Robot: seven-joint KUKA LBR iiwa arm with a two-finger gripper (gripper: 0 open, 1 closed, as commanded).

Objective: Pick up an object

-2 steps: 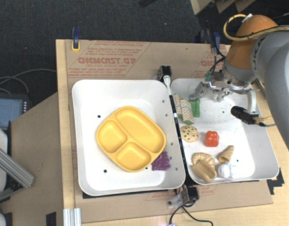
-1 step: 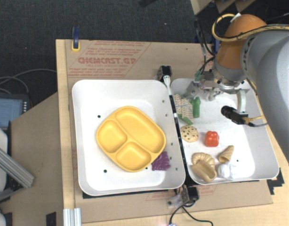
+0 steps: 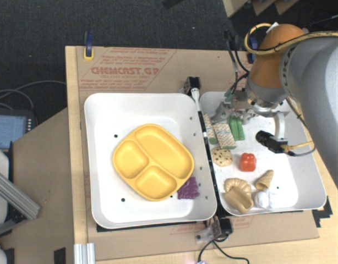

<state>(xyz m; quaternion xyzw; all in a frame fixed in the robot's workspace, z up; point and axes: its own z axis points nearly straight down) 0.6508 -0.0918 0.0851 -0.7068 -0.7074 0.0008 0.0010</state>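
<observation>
My gripper hangs low over the back left part of the right bin. Just below it lie a green block and a tan waffle-like cracker, both near the bin's left wall. Whether the gripper touches either of them cannot be told from here. Further forward in the same bin are a round cookie, a small red pepper, a croissant, an ice cream cone and a white lump.
The left bin holds a yellow divided plate with a purple grape bunch at its front right corner. The grey arm with its orange band covers the right bin's back right. Black cable loops beside the gripper.
</observation>
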